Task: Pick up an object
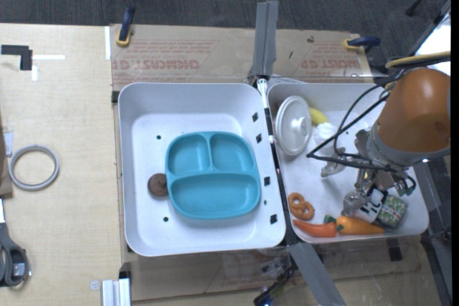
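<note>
My gripper [364,203] hangs low over the near right corner of the right bin [323,179], below the arm's orange band [419,111]. It is just above an orange carrot [361,226] and beside a small green packet [394,211]. A red pepper [315,228] lies left of the carrot, with a pretzel [301,206] above it. At the bin's far left are a silver lid [292,125], a yellow piece [318,115] and a white piece [326,131]. Nothing visibly sits in the gripper.
The left bin [128,154] holds a blue divided plate [213,175] and a brown disc [157,185] at its left. On the bench to the left lie a grey tape ring [32,167] and scissors [11,263]. Cables [351,147] trail from the wrist.
</note>
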You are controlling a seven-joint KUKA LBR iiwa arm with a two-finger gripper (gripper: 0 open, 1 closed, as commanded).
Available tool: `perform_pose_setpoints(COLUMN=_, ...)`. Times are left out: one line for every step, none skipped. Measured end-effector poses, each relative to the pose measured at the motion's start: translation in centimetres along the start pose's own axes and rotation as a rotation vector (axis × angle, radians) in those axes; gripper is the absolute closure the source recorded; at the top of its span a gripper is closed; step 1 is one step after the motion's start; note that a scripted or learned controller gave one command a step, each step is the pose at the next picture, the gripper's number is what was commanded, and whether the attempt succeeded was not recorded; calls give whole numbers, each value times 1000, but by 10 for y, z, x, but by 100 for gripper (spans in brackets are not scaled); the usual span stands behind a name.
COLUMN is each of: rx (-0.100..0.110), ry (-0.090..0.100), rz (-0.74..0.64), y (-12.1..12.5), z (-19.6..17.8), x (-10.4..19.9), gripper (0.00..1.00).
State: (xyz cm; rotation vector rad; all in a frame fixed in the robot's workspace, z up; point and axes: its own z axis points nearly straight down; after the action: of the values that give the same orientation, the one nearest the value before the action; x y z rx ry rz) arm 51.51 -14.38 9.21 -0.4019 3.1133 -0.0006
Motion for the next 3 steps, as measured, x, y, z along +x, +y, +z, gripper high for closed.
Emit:
perform_pose_setpoints(rx=3, ry=0, rz=130, y=21, z=-1, x=-77, gripper=0)
perform_pose_setpoints(rx=0, ry=0, rz=61, y=-9, z=-13, x=-4, gripper=0)
perform_pose_setpoints(rx=1, ry=-2, rz=136, y=-82, z=-43, x=-6, gripper=0)
